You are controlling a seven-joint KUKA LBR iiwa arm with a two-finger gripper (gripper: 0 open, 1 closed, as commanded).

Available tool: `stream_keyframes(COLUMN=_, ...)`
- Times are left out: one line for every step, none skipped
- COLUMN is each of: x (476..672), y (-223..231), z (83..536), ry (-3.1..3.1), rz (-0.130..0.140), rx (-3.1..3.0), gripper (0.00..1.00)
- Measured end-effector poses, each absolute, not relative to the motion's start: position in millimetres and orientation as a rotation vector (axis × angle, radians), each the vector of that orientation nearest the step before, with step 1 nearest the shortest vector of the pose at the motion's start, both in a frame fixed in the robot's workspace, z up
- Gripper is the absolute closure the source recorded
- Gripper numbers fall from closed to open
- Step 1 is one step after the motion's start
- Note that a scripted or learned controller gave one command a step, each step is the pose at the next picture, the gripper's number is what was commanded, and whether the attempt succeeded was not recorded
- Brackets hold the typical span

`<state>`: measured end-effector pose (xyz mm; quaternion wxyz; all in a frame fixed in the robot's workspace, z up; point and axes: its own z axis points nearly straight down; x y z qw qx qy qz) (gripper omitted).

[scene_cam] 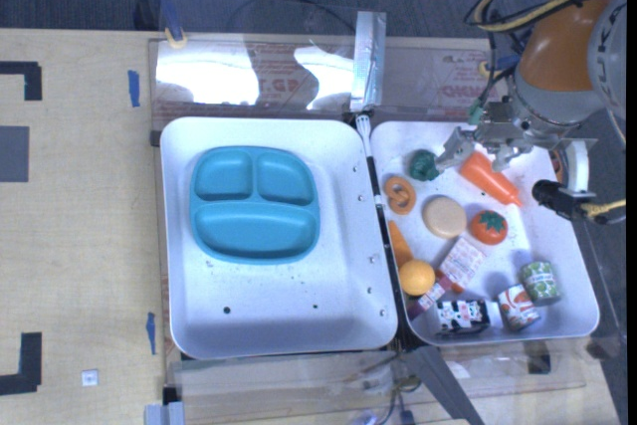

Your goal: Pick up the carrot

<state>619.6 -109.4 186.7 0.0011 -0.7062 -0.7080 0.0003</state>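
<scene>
Carrot point(490, 176), orange and tapered, lies near the back of the right bin point(582, 299), its thick end up against the end effector point(488, 138) and its tip pointing toward the tomato-like red piece point(489, 227). The arm's end effector hovers directly over that thick end, its grey fingers spread to either side of the carrot; whether they have closed on it cannot be told from this slanted view, so no hold is claimed. A dark green item point(425, 164) sits just beside the left finger, and a small orange ring point(399, 194) and a beige round piece point(444, 215) lie close by. The left bin point(189, 294) carries a blue divided tray point(255, 203), well apart from the action. To do this step well, the fingers would likely need to straddle the carrot across its width rather than along its length, settle low enough to catch the body below its curve, and close near the thicker end, where a tapered shape is less apt to squirt out. Keeping clear of the green item would avoid a pinch on two things at once, and a straight vertical lift should follow.
</scene>
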Motion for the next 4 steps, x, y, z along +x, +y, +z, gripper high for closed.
stream_keyframes(x=667.2, y=-87, z=185, ry=-2.082, rz=-0.002, rx=-2.356, gripper=0.00)
stream_keyframes(x=667.7, y=-55, z=214, ry=-2.256, rz=-0.006, rx=-2.194, gripper=0.00)
stream_keyframes(x=667.4, y=-39, z=218, ry=-2.560, rz=-0.002, rx=-1.824, gripper=0.00)
stream_keyframes(x=667.3, y=-28, z=213, ry=-2.807, rz=-0.001, rx=-1.411, gripper=0.00)
